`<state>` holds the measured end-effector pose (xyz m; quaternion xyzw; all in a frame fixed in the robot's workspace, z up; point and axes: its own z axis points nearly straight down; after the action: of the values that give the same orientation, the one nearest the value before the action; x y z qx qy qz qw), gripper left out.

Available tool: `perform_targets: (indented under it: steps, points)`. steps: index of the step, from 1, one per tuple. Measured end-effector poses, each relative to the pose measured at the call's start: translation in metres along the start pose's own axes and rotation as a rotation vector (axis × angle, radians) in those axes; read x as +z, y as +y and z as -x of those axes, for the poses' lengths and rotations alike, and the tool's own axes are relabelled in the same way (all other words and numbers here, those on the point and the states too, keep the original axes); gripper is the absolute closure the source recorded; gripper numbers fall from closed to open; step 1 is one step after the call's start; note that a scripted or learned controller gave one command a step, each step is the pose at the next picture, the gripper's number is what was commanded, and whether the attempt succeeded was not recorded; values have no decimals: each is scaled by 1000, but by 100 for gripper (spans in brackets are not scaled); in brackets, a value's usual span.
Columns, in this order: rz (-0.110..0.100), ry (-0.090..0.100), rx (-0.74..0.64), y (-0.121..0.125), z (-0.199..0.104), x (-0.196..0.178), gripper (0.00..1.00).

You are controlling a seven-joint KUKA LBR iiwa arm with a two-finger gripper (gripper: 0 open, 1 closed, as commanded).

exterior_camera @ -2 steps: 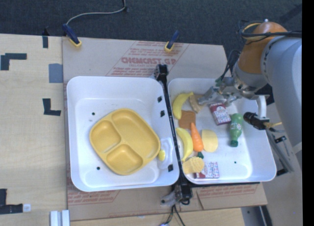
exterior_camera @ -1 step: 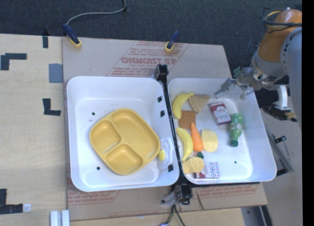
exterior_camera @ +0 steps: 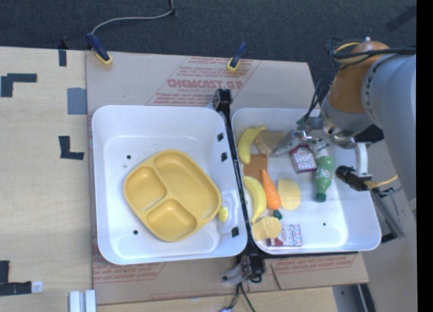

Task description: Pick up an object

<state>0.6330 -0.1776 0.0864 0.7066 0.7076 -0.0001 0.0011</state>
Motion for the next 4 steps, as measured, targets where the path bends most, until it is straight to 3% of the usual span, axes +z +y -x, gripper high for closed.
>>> perform_targets:
  steps: [1,2,3,4]
  points:
    - [-5,7,-1,36,41,0,0]
    - [1,0,0,-1,-7,0,0]
    - [3,-1,-1,37,20,0,0]
    - [1,0,0,13,-20,0,0]
